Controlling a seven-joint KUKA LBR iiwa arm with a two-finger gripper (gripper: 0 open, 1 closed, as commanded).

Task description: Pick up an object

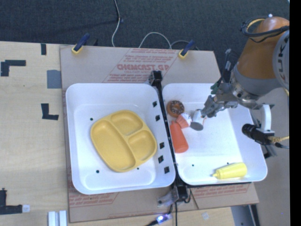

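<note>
Approach to a pick in the right bin.
A yellow divided plate (123,140) lay in the left bin (77,126); at centre frame the gripper (197,121) hung beside the orange bottle (178,135), its closure impossible to tell. The next move likely called for settling squarely over the bottle.

The arm (263,46) runs off the right edge. The hand (200,119) is too small and blurred to read, and it hides part of the orange object (178,135) beneath.
</note>
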